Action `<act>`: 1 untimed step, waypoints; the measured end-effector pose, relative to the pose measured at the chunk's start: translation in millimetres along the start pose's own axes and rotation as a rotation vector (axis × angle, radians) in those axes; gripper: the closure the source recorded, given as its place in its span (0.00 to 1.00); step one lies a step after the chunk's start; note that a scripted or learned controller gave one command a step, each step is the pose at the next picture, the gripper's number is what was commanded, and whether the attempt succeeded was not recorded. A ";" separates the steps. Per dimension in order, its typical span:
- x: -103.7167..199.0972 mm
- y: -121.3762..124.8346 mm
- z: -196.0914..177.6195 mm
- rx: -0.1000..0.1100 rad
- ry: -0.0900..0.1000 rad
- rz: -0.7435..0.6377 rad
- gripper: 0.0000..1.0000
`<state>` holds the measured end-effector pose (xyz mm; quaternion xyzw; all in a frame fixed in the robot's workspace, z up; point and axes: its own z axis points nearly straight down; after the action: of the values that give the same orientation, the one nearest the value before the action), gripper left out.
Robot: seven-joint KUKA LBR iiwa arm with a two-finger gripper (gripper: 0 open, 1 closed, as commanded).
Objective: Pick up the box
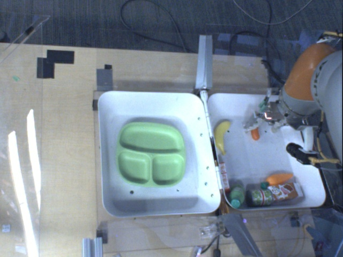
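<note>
The box [288, 190] is brown and flat, and lies in the near right corner of the right bin [241, 159], against its front wall. My gripper [261, 118] hangs over the far part of that bin, well behind the box and apart from it. A small orange piece [255, 134] lies on the bin floor just in front of the gripper. Nothing is visibly held.
An orange carrot-like item [280, 179] rests just behind the box. A green-labelled bottle [261, 196] and a teal cup [236, 196] lie to its left. A banana [221, 135] lies by the divider. The left bin [107, 143] holds a green compartment tray [151, 153].
</note>
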<state>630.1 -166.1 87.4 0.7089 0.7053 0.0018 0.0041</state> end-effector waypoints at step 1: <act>83.0 17.6 -0.7 -0.001 0.001 0.050 0.00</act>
<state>648.1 -83.2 88.0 0.7264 0.6873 0.0026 0.0040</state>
